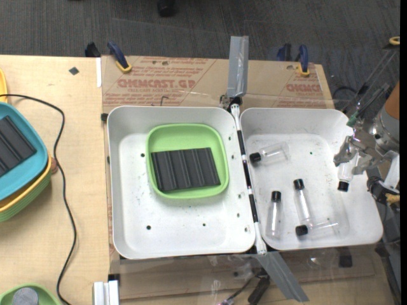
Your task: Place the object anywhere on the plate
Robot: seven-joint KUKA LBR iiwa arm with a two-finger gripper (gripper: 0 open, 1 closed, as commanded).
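Right at the edge of the right-hand white bin point(318, 122), the robot's metal gripper point(353, 159) hangs over the bin's right side, and a small clear plastic tube with a black cap point(344, 180) seems to hang straight down from it, cap at the bottom; I cannot tell for sure if the hand is closed on that tube or just beside it. Four more clear tubes with black caps lie flat on the floor of the same bin: one near the top left point(267, 154), one standing out near the middle point(300, 199), one to its left point(274, 211), and one low down near the front wall point(316, 228). The left-hand white bin point(127, 189) sits right beside it, touching along the middle. A light green square plastic plate point(186, 138) rests in the top half of that left bin. A dark grey ridged block point(186, 169) lies flat on the plate and covers most of it. A black cable point(60, 189) runs across the wooden bench point(38, 246) on the left, near a stack of blue and yellow trays point(25, 164)
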